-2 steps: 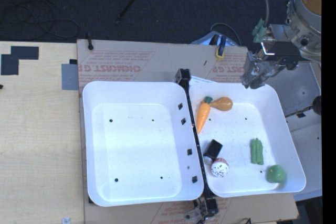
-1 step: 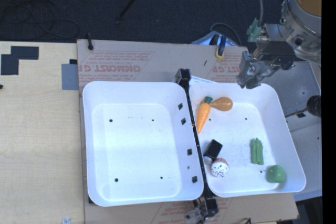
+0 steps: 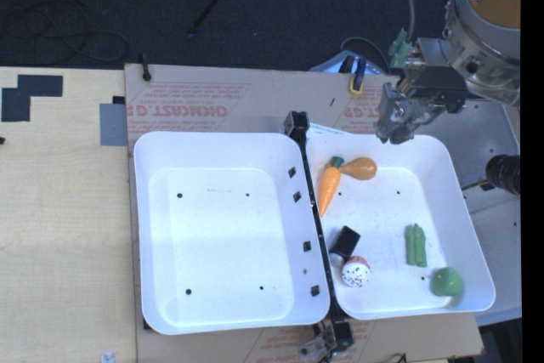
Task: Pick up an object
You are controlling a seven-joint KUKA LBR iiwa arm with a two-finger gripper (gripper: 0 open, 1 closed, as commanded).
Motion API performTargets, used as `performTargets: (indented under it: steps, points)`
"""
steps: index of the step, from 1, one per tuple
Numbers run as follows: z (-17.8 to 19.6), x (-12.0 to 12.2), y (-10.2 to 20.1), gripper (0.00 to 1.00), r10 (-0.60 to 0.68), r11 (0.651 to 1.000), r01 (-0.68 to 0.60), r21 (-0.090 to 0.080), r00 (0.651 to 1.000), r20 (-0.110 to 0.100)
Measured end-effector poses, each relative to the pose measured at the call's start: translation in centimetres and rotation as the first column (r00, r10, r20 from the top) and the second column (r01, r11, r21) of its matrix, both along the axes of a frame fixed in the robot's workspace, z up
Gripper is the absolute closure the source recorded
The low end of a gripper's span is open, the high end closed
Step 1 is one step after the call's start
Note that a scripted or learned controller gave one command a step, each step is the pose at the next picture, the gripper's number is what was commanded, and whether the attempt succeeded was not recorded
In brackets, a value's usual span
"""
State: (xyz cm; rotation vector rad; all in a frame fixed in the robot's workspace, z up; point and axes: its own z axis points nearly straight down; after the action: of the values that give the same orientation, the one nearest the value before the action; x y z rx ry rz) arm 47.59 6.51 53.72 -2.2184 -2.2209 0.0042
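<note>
The right bin holds an orange carrot with a green top, an orange-brown oval piece beside it, a small black block, a white speckled ball, a green ridged stick and a green round lump. My gripper hangs above the bin's far rim, up and to the right of the oval piece. Nothing shows between its fingers, and it touches none of the objects.
The left bin sits beside the right one, a black divider between them. Cardboard lies under both bins. Cables and a yellow-handled tool lie behind the right bin. The arm's grey and orange body fills the upper right.
</note>
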Motion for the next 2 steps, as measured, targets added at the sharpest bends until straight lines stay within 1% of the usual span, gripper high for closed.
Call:
performTargets:
  steps: [1,2]
  points:
    - [0.0,0.0,1.9,1.00,0.001,1.000,-0.001,0.000,1.000,0.000]
    - [0.0,0.0,4.6,1.00,0.002,1.000,-0.002,0.000,1.000,0.000]
